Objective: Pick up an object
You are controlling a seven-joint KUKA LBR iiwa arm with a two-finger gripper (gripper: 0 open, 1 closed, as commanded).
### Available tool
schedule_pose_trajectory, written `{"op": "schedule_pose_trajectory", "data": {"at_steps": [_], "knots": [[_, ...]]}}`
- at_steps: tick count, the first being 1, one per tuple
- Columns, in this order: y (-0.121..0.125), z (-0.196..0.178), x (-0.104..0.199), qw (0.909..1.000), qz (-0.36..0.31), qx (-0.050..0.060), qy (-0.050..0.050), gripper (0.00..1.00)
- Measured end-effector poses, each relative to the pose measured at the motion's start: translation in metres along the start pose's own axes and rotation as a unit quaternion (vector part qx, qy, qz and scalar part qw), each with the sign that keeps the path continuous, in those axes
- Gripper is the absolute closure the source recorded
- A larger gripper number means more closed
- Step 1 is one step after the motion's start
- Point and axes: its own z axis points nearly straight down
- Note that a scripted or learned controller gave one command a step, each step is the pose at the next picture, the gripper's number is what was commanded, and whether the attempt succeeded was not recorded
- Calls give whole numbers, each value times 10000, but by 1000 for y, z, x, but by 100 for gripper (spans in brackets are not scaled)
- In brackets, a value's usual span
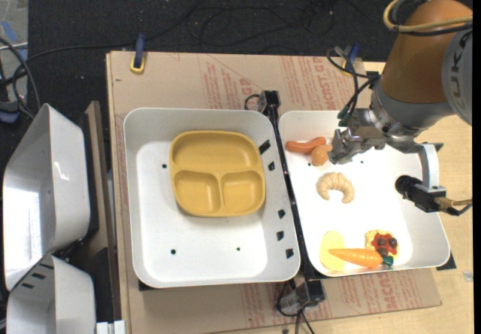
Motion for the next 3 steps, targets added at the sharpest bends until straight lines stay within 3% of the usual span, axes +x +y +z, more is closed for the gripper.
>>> {"op": "schedule_pose_trajectory", "data": {"at_steps": [3], "knots": [[-2, 17, 145, 10000, -6, 6, -1, 100]]}}
